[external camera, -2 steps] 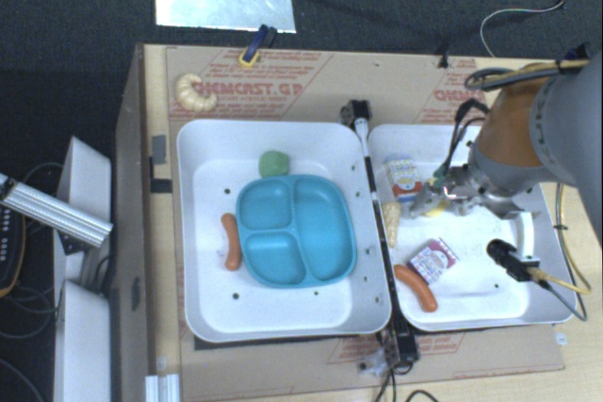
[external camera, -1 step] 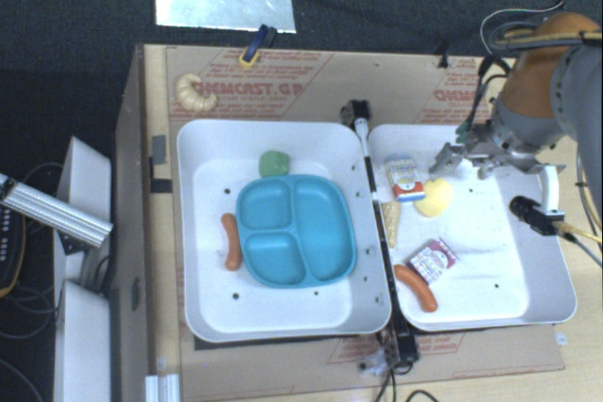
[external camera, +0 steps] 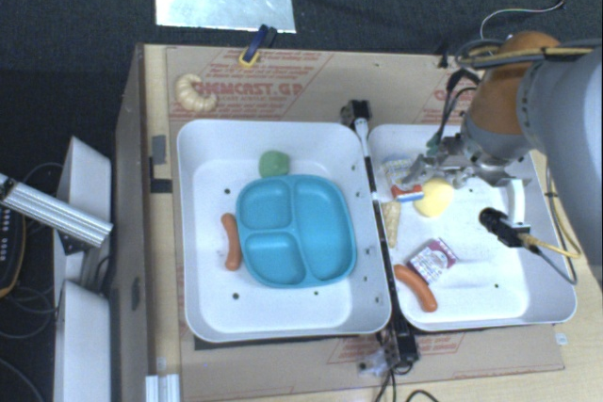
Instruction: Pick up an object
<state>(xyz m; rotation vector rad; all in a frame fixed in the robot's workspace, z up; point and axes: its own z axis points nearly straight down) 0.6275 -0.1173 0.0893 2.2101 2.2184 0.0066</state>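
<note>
Camera view: the gripper (external camera: 417,172) sits low over the upper left part of the right bin (external camera: 546,297), carried in from the right by the grey arm (external camera: 556,108). Its metal tip blurs into the clutter beneath it, so whether it is spread or closed on anything cannot be told, and nothing can be called held.

The nearest candidates lie just below and beside that tip. A yellow lemon-like ball (external camera: 434,200) rests immediately to the lower right of it, perhaps touching. A small red-and-blue piece (external camera: 407,194) lies just under it, its long axis roughly left to right. A pale cone-shaped item (external camera: 390,219) lies along the bin's left wall, pointing down the frame.

Farther toward the near edge lie a maroon packet (external camera: 432,260) and an orange sausage (external camera: 415,287), set diagonally, both well apart from the tip.

The left bin (external camera: 203,202) holds a blue divided plate (external camera: 295,230), a green lump (external camera: 274,164) and another orange sausage (external camera: 231,242).

So the likely target is the yellow ball, needing only a slight shift down-right.
</note>
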